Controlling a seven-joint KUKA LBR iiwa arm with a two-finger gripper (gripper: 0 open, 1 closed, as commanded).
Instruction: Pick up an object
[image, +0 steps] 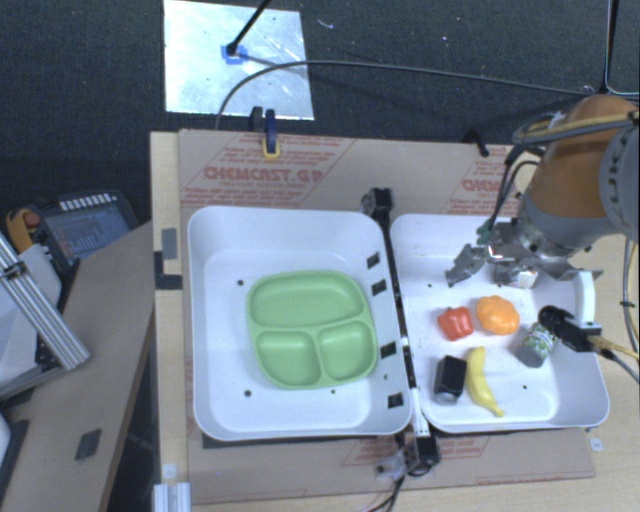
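My gripper (468, 266) hangs over the back of the right bin (570, 405), above and a little behind the objects. A red pepper (455, 322) and an orange fruit (497, 315) lie side by side just in front of it. A yellow banana (484, 380) lies nearer the front, with a small black block (450, 378) to its left. A small greenish can (535, 345) lies on the right side. Nothing is seen in the gripper.
The left bin (215, 300) holds a green divided plate (308, 328). A black divider (392, 310) runs between the two bins. The arm's orange and grey body (575, 180) looms over the right bin's back right corner.
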